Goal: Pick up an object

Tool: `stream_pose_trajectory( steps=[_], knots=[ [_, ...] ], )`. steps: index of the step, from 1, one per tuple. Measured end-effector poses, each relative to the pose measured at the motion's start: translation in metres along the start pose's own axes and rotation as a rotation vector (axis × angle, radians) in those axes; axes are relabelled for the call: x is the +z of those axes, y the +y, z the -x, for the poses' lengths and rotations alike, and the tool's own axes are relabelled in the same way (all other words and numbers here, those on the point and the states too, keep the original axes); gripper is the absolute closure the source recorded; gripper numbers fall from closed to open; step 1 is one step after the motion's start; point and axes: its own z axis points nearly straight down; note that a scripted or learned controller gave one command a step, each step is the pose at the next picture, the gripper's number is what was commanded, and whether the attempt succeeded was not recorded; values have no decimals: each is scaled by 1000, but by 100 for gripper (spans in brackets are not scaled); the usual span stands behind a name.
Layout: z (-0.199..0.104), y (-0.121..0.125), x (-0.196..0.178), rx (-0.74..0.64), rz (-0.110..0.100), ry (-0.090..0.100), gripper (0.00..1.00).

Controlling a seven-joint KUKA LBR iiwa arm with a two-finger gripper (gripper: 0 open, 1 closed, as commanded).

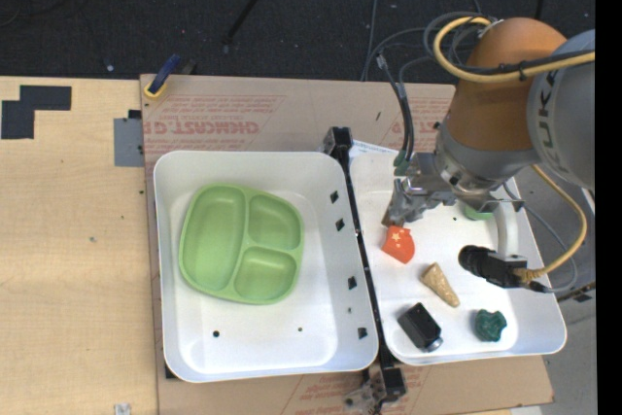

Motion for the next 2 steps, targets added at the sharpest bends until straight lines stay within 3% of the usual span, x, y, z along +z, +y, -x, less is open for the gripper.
stream_pose_trajectory(
  steps=[2],
  knots=[
    [-94,-30,3,0,0,0,100]
  ],
)
